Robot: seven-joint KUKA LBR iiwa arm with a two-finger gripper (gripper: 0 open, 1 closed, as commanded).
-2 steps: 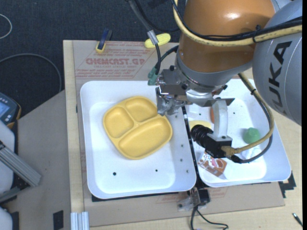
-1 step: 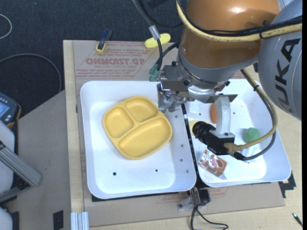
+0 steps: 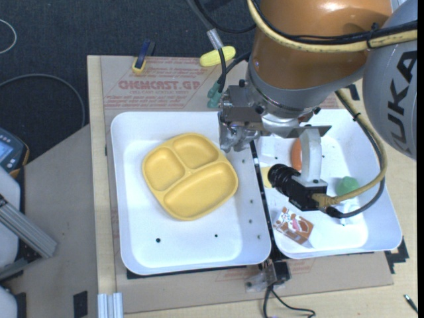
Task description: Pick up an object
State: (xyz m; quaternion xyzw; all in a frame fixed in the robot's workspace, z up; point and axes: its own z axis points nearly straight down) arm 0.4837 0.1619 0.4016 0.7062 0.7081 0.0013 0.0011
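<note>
Yellow moulded-plastic plate [image 3: 190, 175], rounded, glossy, divided into 3 compartments, is seen lying flat in the left shallow white bin [image 3: 132, 234]. The metal gripper [image 3: 233, 140] is placed at the plate's upper right rim; whether it is open or closed cannot be told. In the right white bin [image 3: 377, 234], a crinkled red-brown wrapper [image 3: 293, 224], an orange object [image 3: 296, 154] and a green object [image 3: 346, 185] are partly hidden by the arm.

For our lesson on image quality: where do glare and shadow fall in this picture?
In the camera view, bright glare streaks the arm's orange band; the yellow divided plate is evenly lit and sharp; the arm shades the right bin near its top, where the end effector is dim.
</note>
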